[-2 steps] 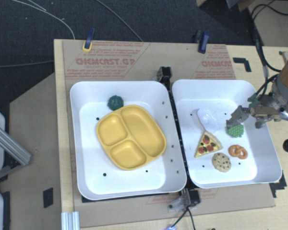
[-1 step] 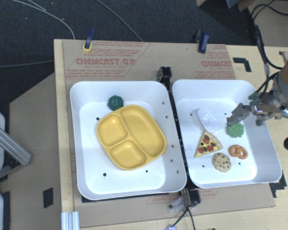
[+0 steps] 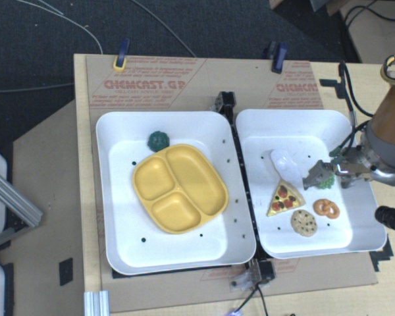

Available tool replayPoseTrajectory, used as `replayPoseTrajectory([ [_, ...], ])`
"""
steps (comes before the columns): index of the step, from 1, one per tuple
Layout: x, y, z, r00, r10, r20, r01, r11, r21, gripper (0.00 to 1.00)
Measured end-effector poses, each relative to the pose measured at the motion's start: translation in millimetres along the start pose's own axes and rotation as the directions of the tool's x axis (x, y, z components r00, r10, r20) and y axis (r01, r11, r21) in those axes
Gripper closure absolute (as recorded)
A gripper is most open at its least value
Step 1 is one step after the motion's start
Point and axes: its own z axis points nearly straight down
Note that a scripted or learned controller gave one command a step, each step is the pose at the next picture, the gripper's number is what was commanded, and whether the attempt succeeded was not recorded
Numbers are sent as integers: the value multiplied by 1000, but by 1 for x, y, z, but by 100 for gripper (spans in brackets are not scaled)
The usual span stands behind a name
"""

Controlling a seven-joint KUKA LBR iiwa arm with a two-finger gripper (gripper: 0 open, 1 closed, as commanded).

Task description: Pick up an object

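Note:
In the right bin (image 3: 296, 120) lie a pizza slice toy (image 3: 284, 198), a pretzel (image 3: 326, 208), a chocolate-chip cookie (image 3: 303, 223) and a clear, pale plastic piece (image 3: 286, 164). My gripper (image 3: 319, 176) reaches in from the right and sits low over the bin, just right of the clear piece and above the pretzel. Nothing shows between its grey fingers. The left bin (image 3: 118, 196) holds a yellow three-compartment plate (image 3: 178, 187) and a small dark green lump (image 3: 159, 140) at the plate's upper left.
A black clamp (image 3: 225, 101) sits at the top of the seam between the bins, and another (image 3: 258, 270) at the bottom. Blue clips (image 3: 278, 56) hold the cardboard sheet under the bins. Cables run along the right side.

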Motion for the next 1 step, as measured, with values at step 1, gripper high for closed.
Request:
replayPoseTrajectory([
  [1, 2, -5, 63, 1000, 0, -2, 0, 1000, 2, 0],
])
